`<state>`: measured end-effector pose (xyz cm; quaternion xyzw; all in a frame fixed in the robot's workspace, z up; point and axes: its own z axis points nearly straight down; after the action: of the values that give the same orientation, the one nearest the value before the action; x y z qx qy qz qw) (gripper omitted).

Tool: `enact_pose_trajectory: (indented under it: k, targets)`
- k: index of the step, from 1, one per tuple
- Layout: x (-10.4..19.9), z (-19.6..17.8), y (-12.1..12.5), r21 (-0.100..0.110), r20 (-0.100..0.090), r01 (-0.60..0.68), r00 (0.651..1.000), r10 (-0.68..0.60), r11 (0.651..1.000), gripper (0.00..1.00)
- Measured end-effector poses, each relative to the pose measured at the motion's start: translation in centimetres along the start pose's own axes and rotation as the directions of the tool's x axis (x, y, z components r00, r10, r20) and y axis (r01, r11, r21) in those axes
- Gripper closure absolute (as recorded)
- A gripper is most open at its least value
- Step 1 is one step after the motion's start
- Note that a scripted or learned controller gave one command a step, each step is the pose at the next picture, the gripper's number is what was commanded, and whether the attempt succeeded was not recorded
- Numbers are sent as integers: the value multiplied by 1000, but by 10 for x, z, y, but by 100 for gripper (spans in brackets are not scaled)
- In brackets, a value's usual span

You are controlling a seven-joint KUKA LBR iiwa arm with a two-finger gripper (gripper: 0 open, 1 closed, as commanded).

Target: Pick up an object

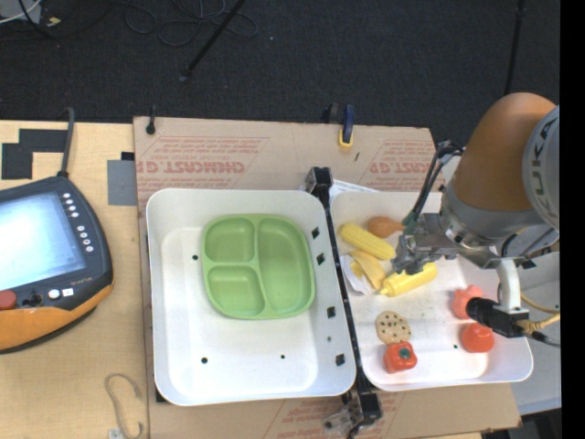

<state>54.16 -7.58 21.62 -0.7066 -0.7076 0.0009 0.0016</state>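
Cardboard-covered bench (274,154); dark carpet (274,44) behind; jaws (413,265) state unclear.

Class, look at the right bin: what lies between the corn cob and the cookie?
In the camera view, a yellow banana-like piece lies between the corn cob and the cookie, with the pincer right above it.

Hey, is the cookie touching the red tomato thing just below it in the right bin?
Touching. In the camera view, the cookie meets the top of the red tomato, with no white bin floor showing between them.
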Motion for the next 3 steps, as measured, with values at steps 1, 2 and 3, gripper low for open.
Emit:
enact_pose_trajectory:
  k: [1,2,3]
  targets:
    - [16,-7,39,-2,0,0,1000,0,1000,100]
    - [15,-19,57,-1,1,1,1000,-1,1000,100]
    - [12,0,51,4,1,-1,1000,1,1000,100]
